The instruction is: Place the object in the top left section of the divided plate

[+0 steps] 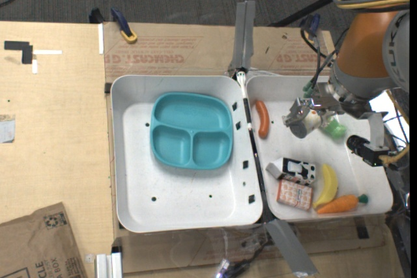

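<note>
Hovering over my right bin [384, 159], the gripper [301, 119] sits beside a green object [336, 129], grasp impossible to tell. Carrot [339, 204], banana [327, 183], carton [294, 194] and sausage [262, 118] crowd it, risking a wrong pick. The divided plate [191, 130] waits bare in the left bin [130, 159].
</note>
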`<act>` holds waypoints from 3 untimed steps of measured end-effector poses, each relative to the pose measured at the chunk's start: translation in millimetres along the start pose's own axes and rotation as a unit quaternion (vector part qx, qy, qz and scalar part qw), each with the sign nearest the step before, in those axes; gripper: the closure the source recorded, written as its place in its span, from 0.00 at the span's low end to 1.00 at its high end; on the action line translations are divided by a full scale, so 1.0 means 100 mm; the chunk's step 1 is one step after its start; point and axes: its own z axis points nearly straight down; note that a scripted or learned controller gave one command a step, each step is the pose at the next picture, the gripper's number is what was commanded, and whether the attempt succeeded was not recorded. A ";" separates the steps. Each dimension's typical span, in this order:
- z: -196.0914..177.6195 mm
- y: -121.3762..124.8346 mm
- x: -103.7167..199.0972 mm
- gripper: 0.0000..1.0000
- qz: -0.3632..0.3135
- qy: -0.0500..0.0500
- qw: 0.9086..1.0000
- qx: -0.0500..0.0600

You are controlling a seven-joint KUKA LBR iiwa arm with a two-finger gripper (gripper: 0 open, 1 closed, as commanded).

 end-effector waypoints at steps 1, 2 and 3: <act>0.01 -0.50 0.86 1.00 0.042 0.000 0.999 0.001; 0.01 -0.25 1.53 1.00 -0.116 -0.001 0.993 0.000; 0.00 -0.25 1.53 0.00 -0.115 -0.001 0.993 0.000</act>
